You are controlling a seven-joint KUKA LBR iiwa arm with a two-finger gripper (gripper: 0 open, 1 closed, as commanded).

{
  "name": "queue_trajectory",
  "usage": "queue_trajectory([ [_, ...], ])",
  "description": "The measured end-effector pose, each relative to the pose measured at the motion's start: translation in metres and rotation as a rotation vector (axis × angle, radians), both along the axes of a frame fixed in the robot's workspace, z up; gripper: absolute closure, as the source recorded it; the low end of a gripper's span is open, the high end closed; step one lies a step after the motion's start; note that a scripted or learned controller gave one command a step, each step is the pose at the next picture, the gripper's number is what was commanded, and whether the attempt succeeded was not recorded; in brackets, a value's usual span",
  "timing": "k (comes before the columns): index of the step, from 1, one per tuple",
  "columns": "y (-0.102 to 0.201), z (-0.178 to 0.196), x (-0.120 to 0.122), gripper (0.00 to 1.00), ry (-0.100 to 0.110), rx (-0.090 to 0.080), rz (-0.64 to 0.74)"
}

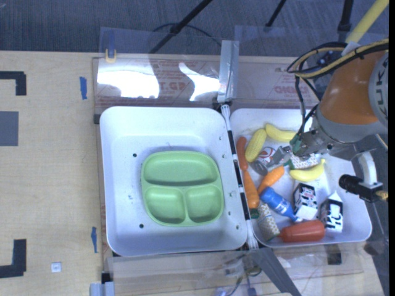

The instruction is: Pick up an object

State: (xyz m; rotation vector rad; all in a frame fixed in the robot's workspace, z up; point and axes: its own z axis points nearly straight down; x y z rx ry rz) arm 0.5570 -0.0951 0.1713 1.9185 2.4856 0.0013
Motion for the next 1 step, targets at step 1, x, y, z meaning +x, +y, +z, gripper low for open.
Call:
queue_trajectory([
  [1,0.0183,0.0139,0.0342,0.00,-0.001,0.000,0.022],
])
